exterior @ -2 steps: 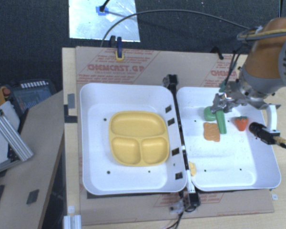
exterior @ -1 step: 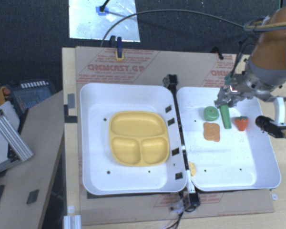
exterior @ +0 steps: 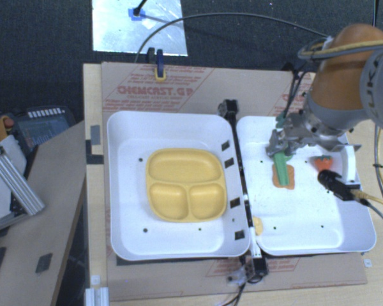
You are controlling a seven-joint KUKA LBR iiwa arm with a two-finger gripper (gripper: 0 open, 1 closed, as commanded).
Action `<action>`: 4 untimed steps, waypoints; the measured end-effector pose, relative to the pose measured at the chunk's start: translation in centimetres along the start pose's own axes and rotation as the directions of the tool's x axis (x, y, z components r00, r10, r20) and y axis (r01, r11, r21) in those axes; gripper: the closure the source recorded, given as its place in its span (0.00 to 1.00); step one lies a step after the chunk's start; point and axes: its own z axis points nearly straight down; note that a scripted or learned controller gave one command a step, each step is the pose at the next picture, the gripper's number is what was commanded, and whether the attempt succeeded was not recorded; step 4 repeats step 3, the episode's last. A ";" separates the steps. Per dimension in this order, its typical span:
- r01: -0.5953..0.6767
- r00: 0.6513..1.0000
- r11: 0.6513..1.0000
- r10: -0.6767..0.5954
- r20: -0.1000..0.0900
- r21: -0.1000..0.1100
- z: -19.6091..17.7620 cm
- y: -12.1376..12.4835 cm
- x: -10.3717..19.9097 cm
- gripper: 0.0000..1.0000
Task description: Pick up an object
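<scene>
Pincer low over the right bin, above a green stick

The pincer (exterior: 282,146) hangs at the upper end of the green stick (exterior: 281,167), which lies on an orange slab (exterior: 285,178) in the right bin (exterior: 306,234); I cannot tell how far it is open. The stick looks light, stiff and smooth; gripping across its narrow width seems best

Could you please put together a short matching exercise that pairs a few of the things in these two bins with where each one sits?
Things:
1. yellow plastic three-compartment tray
2. green stick-shaped object
3. small orange carrot-like toy
4. small yellow piece

Places:
A. right bin, near its right wall
B. middle of the left bin
C. right bin, by the divider at its near-left edge
D. right bin, lying on a flat orange piece just below the end effector

Pairs: 1-B, 2-D, 3-A, 4-C
</scene>
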 end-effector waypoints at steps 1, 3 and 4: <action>0.001 1.000 1.000 -0.001 0.000 0.001 1.4 -2.3 4.9 1.00; 0.002 1.000 1.000 -0.002 0.000 -0.001 0.9 -5.9 13.5 1.00; 0.002 1.000 1.000 -0.002 0.000 -0.001 0.9 -5.9 13.5 1.00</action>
